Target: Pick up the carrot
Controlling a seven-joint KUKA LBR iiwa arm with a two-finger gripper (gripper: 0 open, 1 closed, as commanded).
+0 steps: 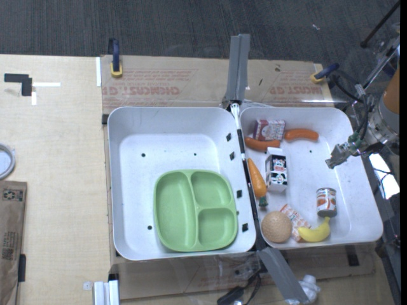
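Note:
The carrot (256,177) is orange with a small green tip at its near end. It lies along the left wall of the right bin (310,164), just left of a small cow-print carton (276,171). My gripper (339,153) hangs over the right side of that bin, well to the right of the carrot and above the bin floor. Nothing is visibly held in it.
The right bin also holds a pink box (269,129), two orange sausages (301,134) (261,144), a can (326,202), a banana (316,232), a tan ball (276,226) and a wrapped snack (294,214). A green divided plate (196,210) sits in the left bin (165,142).

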